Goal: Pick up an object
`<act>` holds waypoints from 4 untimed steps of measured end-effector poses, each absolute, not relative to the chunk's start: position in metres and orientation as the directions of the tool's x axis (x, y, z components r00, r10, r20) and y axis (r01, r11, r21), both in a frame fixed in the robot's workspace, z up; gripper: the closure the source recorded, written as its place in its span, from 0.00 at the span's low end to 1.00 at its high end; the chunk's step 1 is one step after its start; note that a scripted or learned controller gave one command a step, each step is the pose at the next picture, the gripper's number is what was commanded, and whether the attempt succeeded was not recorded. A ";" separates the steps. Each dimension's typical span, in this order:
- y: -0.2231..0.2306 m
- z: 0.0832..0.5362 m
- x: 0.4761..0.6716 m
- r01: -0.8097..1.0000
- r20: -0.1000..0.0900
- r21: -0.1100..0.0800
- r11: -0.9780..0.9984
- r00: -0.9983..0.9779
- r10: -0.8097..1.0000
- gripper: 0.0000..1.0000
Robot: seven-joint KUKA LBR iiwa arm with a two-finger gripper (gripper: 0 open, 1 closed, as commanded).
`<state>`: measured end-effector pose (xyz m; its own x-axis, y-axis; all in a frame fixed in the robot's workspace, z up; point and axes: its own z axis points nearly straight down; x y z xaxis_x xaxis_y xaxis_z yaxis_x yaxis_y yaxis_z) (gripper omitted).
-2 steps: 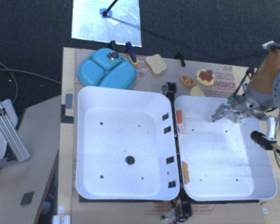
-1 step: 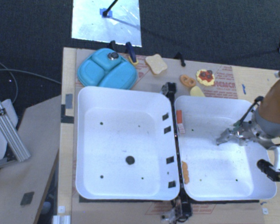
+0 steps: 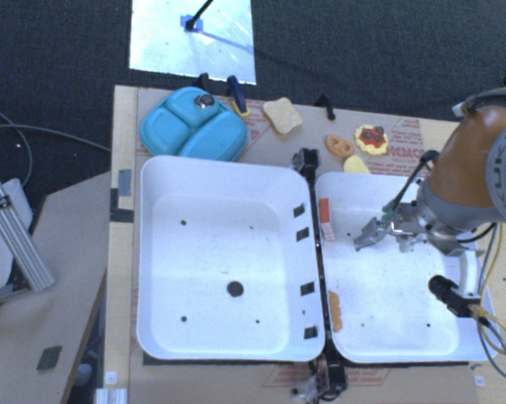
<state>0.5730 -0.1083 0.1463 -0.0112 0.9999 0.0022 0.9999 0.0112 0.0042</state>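
Observation:
My gripper hangs over the upper middle of the right bin, pointing toward that bin's left side. Nothing shows in it. A small red-orange block lies against the right bin's left wall, a short way left of the gripper. An orange toy piece rests lower down along the same wall. In the left bin a small dark round object lies on the floor near the middle.
Behind the bins on the bench lie a blue divided plate, a toy bread slice, a pretzel, a small pizza toy and a yellow piece. A black divider runs between the bins.

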 end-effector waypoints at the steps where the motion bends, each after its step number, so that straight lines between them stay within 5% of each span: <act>1: -0.177 0.097 0.654 1.000 -0.004 0.007 0.003 -0.003 1.000 0.00; 2: -0.079 0.086 0.670 1.000 -0.004 0.006 0.010 -0.010 1.000 0.00; 3: -0.083 0.097 0.671 1.000 -0.001 0.008 0.005 -0.005 1.000 1.00; 4: -0.095 0.088 0.570 1.000 0.000 0.007 -0.002 0.002 1.000 1.00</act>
